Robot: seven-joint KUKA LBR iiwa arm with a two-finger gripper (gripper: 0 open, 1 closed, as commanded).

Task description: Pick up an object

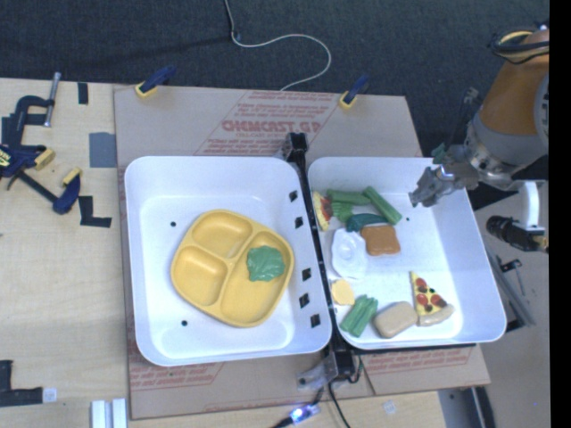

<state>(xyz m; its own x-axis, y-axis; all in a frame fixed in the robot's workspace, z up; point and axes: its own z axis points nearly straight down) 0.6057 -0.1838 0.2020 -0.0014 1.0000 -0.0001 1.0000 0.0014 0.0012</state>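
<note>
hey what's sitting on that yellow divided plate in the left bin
One green leafy toy piece sits on the yellow plate, in its right-hand section; the other sections look bare. Whatever lies beneath the green piece is covered.

Two white bins (143, 239). A yellow plate (210, 270) carries a green leaf (266, 263). Among the other bin's toys: green beans (366, 201), brown toast (382, 239), a yellow, red-spotted pizza slice (428, 299), and a tan bun (394, 319). The cardboard (259, 123) bears red lettering.
</note>
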